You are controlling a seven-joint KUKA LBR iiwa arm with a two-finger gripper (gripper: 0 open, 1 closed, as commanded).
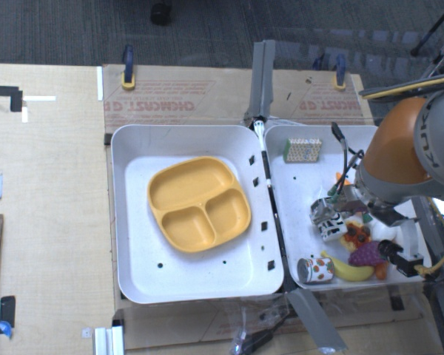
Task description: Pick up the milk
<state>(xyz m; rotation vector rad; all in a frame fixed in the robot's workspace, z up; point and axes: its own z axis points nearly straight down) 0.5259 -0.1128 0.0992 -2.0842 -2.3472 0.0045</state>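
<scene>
A yellow tray [199, 204] lies in a white bin [122, 220]; yellow banana [351, 270], purple grapes [367, 254], cow-patterned black-and-white milk [331, 227].

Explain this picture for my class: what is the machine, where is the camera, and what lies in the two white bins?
One camera looks down at a slant on a bench. The grey and orange machine at the right is a robot arm; its gripper is low in the right bin, at a black-and-white milk carton. Whether it grips the carton I cannot tell. That bin also holds a banana, grapes, a can and a small box. The left bin holds a yellow divided plate.
</scene>
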